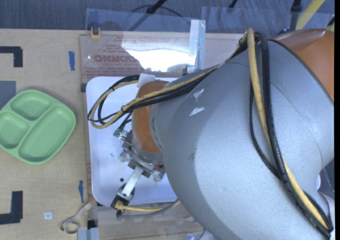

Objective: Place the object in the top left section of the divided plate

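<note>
The green divided plate (36, 126) lies on the wooden bench at the left, outside the white bin (101, 143). It has two small sections on its left side and one large section on its right, all bare. My gripper (129, 153) is down inside the white bin, near its middle, below the orange wrist band. The arm's large grey body covers the bin's right half and whatever lies under the gripper.
A clear plastic wall (143, 48) with silver tape stands behind the bin. Yellow and black cables (106, 107) loop over the bin's upper left. Blue tape marks and black corner marks dot the bench. A beige cord (74, 222) lies at the bottom left.
</note>
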### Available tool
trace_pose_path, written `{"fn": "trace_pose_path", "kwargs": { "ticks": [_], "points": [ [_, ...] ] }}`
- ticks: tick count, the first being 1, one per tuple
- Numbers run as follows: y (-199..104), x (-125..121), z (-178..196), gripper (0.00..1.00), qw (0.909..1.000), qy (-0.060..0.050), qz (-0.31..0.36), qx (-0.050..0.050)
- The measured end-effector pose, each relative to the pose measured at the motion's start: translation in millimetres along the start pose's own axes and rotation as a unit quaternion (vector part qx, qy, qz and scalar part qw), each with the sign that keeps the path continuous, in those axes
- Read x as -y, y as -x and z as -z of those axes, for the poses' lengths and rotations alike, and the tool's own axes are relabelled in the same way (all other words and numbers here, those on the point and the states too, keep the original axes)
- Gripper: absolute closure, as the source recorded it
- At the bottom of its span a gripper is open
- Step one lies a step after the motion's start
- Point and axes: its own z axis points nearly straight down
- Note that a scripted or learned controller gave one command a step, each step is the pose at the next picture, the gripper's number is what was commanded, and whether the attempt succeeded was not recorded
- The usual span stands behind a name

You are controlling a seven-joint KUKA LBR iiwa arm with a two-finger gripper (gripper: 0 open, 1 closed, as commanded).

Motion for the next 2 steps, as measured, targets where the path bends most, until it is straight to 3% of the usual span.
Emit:
{"fn": "trace_pose_path", "kwargs": {
  "ticks": [1,2],
  "points": [
    [0,0,0,0.00,1.0000,0.000,0.000,0.000],
    [43,-29,44,0.00,1.0000,-0.001,-0.008,0.003]
  ]
}}
